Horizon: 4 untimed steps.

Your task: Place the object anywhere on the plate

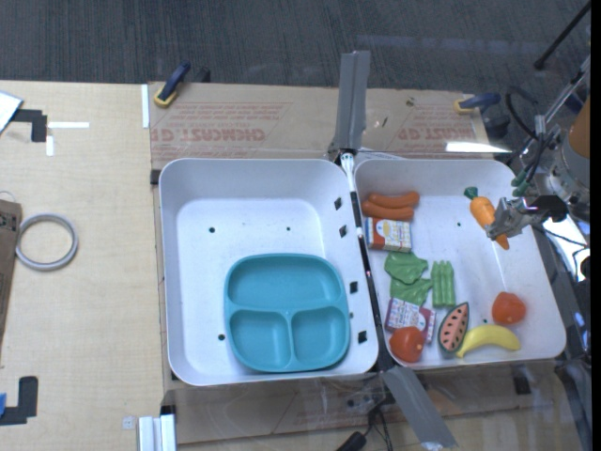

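near edge: my plate [286,313], lying in the left bin [188,252] as the drop spot. right bin [545,289]: toy food. my gripper [505,222] sits by the carrot [483,212], the likely pick; i cannot tell its state.

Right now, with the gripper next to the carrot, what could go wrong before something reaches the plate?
1. The gripper is at the tip of the carrot, near the right bin's wall; a grasp so far off centre may slip.
2. The plate lies in the left bin, so the carried toy must clear the divider and could drop there.
3. The plate's rim is raised; a round carrot may roll off.
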Available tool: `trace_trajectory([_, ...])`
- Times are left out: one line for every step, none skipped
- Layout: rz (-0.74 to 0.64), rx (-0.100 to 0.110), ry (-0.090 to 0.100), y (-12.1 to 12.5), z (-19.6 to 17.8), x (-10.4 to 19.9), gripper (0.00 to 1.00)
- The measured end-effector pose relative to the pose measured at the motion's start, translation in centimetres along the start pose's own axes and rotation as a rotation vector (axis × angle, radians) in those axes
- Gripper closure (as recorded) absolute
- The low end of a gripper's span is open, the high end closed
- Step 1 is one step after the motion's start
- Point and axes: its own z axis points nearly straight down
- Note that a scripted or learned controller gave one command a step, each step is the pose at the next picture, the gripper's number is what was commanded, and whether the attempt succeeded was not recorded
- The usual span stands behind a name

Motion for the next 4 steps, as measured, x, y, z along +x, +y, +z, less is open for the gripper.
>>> trace_trajectory([0.001, 0.0, 0.0, 0.0, 0.0, 0.0, 0.0])
trace_trajectory([-0.002, 0.001, -0.002, 0.1, -0.8, 0.0, 1.0])
trace_trajectory([-0.044, -0.002, 0.0, 1.5, -3.9, 4.5, 1.0])
trace_trajectory([0.178, 0.002, 0.001, -0.2, 5.9, 11.8, 1.0])
